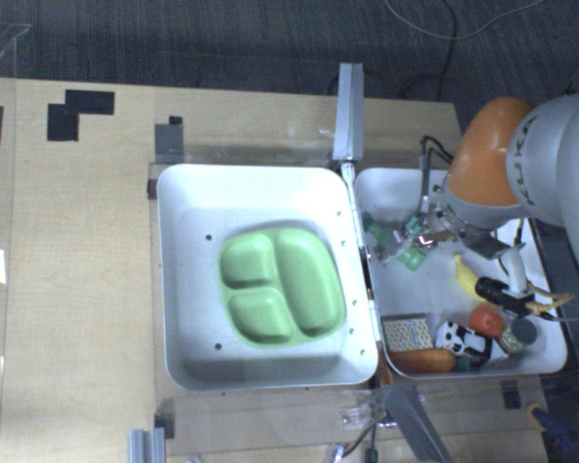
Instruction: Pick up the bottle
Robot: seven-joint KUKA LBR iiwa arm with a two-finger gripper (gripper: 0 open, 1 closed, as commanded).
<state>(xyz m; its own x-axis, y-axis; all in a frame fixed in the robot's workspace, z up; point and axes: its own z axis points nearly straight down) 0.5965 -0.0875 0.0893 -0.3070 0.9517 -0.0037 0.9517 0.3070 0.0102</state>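
Bottle [398, 242], a small green-and-clear thing lying tilted near the left wall of the right bin [550, 360], sits just under the gripper [420, 237], whose finger spread I cannot tell, with the green divided tray [282, 285] in the left bin [188, 210].

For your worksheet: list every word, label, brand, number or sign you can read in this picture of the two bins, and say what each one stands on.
No text can be read here.
The checkered pad in the right bin carries a fine pattern, too small to make out as writing.
The black-and-white patterned item beside it shows blotches, not letters.
The green divided tray in the left bin is plain.
The black shapes on the bench are blank marks.
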